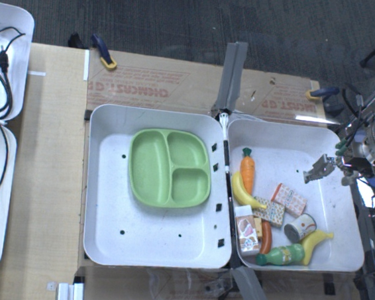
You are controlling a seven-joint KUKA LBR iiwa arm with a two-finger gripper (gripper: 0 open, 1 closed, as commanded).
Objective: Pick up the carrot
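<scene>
The carrot (248, 173) is orange with a green top and lies upright along the left wall of the right bin (288, 142), its tip pointing toward the near side. A yellow banana (245, 193) touches its lower end. My gripper (320, 170) hangs over the right part of the same bin, well to the right of the carrot and apart from it. Nothing shows between its fingers.
Near the front of the right bin lie small boxes (289, 199), a can (301, 226), a second banana (316, 242), a green bottle (282, 254) and a red sausage (267, 237). The left bin (103, 190) holds a green divided plate (170, 168).
</scene>
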